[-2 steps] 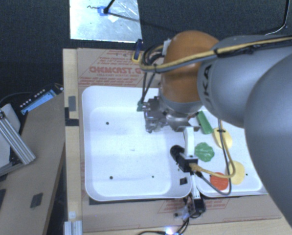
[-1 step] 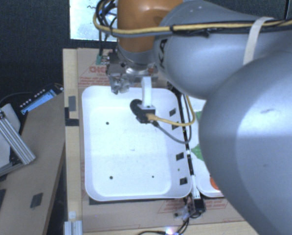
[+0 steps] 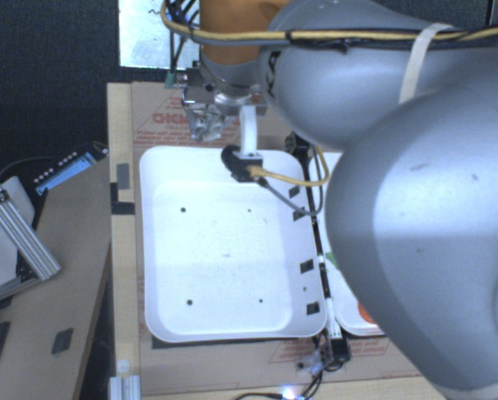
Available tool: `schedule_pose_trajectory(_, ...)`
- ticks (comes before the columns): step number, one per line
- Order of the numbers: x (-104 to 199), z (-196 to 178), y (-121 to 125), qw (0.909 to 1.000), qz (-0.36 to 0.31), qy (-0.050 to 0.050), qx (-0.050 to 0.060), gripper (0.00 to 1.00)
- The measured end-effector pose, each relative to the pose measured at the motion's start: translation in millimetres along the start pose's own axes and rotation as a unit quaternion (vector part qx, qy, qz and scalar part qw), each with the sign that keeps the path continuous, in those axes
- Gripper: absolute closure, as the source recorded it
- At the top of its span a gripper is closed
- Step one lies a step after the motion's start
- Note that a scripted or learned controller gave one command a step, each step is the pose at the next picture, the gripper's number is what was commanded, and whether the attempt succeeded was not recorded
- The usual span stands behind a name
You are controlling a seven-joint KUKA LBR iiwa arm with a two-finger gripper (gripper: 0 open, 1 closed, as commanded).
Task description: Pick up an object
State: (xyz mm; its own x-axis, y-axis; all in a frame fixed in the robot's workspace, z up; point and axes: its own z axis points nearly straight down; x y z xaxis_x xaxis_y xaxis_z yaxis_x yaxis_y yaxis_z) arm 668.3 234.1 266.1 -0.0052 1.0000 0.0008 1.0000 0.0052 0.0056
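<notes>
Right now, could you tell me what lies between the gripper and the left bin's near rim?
In the camera view, bare white bin floor lies between the gripper and the left bin's near rim; just four small dark dots.

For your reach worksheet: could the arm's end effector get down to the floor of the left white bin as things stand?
Probably yes. The end effector hangs just beyond the far rim of the left white bin, and nothing lies on the visible bin floor to block it. A cable trails over the far right corner, apparently clear of the floor.
</notes>
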Motion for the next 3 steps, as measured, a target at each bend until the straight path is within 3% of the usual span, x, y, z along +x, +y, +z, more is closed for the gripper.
schedule_pose_trajectory(1, -82, 1, -8, 1.0, 0.005, -0.002, 0.002, 1.0)
schedule_pose_trajectory(2, -16, 19, 0, 1.0, -0.002, 0.001, 0.002, 1.0)
schedule_pose_trajectory(3, 1, 20, 0, 1.0, 0.0, 0.0, 0.002, 1.0)
